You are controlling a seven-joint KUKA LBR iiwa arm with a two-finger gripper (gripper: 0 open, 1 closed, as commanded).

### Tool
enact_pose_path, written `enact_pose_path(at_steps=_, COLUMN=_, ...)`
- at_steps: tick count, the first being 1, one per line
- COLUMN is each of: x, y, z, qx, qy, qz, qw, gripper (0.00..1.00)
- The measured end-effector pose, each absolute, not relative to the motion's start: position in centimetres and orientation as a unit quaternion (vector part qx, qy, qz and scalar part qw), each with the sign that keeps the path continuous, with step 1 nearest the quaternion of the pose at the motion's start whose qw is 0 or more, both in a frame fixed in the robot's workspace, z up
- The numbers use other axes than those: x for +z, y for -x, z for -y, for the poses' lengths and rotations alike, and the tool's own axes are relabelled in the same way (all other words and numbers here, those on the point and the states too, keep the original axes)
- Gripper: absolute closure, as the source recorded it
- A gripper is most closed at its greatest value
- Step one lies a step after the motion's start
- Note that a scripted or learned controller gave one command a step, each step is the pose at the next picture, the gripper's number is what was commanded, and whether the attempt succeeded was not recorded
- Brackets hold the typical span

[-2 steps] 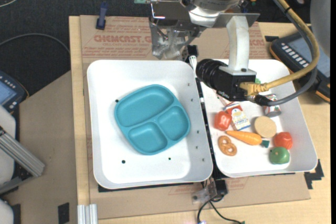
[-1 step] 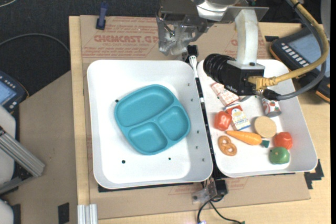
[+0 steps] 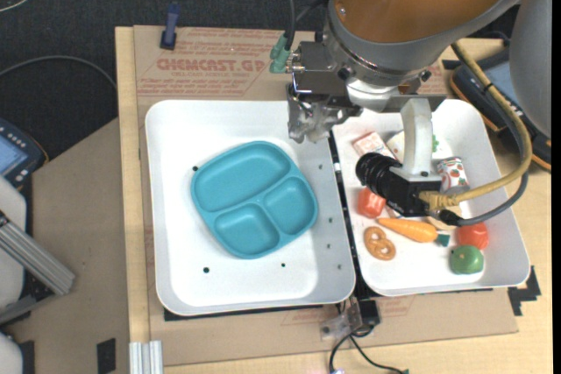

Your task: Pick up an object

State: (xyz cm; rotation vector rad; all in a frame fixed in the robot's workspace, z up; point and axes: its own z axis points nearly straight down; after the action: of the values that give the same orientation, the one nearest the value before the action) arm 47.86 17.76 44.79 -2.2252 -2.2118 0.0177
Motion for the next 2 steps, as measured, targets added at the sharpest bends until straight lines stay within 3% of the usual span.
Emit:
enact_pose_path(at_steps=1, x=46.8, y=-47.9, z=-22.7, qx=-0.0021, qy=0.705, qz=0.709, qw=0.0, gripper=1.0)
enact_pose_path(at_steps=2, x=47.8, y=-48.0, z=-22.5, qx=-0.0023, qy=0.706, qz=0.708, qw=-0.001, gripper=1.0)
